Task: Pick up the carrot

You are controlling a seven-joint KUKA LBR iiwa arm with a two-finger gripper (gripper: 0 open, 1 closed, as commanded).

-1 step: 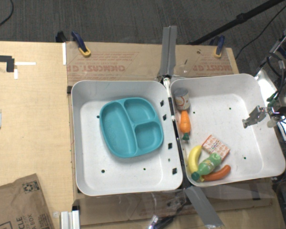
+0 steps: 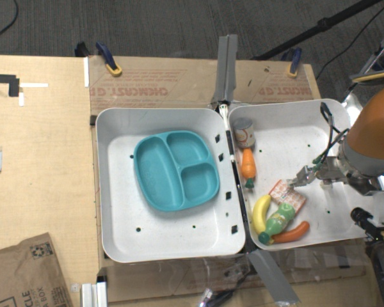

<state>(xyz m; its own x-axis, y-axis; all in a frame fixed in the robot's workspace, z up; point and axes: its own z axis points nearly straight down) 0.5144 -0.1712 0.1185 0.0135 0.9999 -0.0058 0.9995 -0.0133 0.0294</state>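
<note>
A pale wooden table fills the frame, with dark carpet along the top edge and two shallow white bins side by side at centre and right. The left bin carries a teal divided plate. The right bin holds the food items, gathered along its left wall and lower left corner.

The carrot lies against the left wall of the right bin, just below a small tin can. Its long axis runs nearly straight up and down the frame; the orange body is the upper part and a small greenish end points toward the bottom of the frame.

Lower in the same bin sit a banana, a green bottle, an orange-red sausage-shaped piece and a red-and-white packet.

The arm enters from the right edge, and the hand hangs just above and right of the packet, well apart from the carrot. Whether its fingers are spread or pressed together I cannot tell at this size; nothing is visibly between them.
</note>
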